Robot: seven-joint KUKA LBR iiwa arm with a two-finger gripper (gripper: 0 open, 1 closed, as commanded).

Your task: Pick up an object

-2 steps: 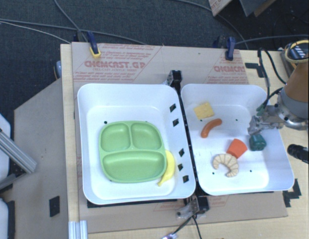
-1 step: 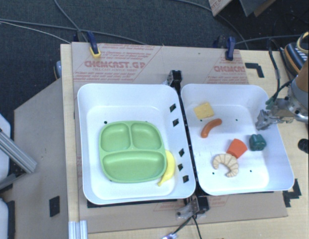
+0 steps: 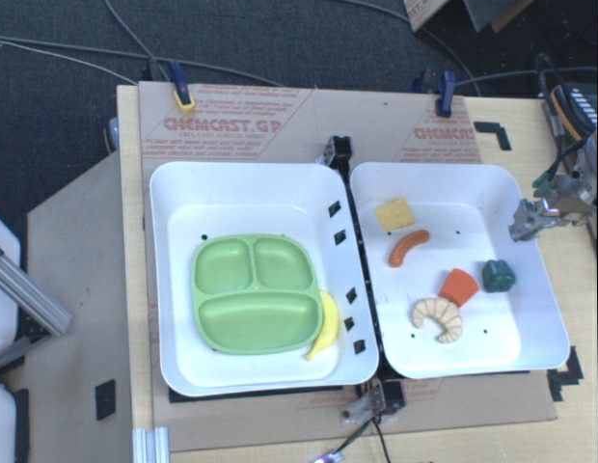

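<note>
1. Right now the gripper (image 3: 530,218) sits at the right rim of the right bin (image 3: 473,177), over the edge and not over any object. Whether it is wide or narrow cannot be told from this slanted view, and nothing shows in its grasp.

2. Possible targets all lie in the right bin: a yellow block (image 3: 394,213) near the top, a sausage (image 3: 409,248) just below it, an orange block (image 3: 459,286) beside a dark green piece (image 3: 499,276), and a croissant (image 3: 439,317) towards the front.

3. Nearest to the tool is the dark green piece. It is small and rounded, so I judge it could squirt sideways out of a closing pinch.

4. The orange block and croissant look touching or nearly so. A descent between them could nudge one away or catch both badly.

5. The sausage is round and lies at a slant; a grip along its length rather than across it would likely roll it aside.

6. Starting so close to the bin wall, a straight drop could strike the rim rather than reach the floor.

7. In the left bin (image 3: 174,258) a green tray (image 3: 256,292) has a banana (image 3: 325,328) pressed against its right edge. That pairing leaves little room to get around the fruit, and it is a long reach from where the tool stands.
</note>
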